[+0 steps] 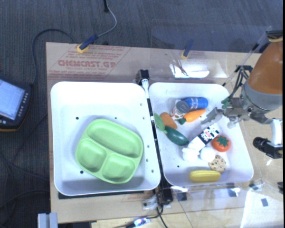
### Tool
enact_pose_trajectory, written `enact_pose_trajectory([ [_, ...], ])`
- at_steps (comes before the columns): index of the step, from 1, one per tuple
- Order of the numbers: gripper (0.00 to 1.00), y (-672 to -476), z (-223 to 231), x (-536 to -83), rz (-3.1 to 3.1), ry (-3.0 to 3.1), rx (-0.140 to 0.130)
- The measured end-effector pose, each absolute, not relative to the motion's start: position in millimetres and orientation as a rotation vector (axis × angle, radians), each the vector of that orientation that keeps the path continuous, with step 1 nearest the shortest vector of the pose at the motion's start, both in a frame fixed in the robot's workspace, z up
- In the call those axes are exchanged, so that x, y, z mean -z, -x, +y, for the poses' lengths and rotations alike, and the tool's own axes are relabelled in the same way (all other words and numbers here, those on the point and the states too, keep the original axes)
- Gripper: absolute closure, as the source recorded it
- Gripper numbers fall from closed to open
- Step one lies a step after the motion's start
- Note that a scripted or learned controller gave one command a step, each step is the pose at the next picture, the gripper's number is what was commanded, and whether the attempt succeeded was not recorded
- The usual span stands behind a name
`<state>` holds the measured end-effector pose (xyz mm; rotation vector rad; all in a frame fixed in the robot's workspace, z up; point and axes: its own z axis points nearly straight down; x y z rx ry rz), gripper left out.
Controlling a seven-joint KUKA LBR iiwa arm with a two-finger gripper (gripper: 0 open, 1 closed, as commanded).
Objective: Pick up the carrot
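Arm reaching in low, tool (213, 114) beside carrot (195, 115) (right bin) — apart

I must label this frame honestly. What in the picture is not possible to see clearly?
- Hand: small and blurred in the camera view; open or shut is unclear.
- Carrot: its leafy end is partly covered by the blue can.
- Arm: cut off by the right edge.

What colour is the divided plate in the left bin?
Light green plate, clearest in the camera view.
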<state>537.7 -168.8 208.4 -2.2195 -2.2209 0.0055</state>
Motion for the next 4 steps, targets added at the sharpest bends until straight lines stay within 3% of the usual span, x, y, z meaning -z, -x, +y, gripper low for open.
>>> enact_pose_trajectory([
  [1,0.00,-578.6,-198.0,-167.7,-2.123,2.313,-0.006],
  [2,0.00,-627.1,-191.4,-93.6,-1.861,2.534,-0.007],
  [3,0.00,-580.0,-142.9,-90.6,-1.719,2.644,0.004],
  [4,0.00,-521.7,-141.3,-91.4,-1.433,2.814,0.020],
])
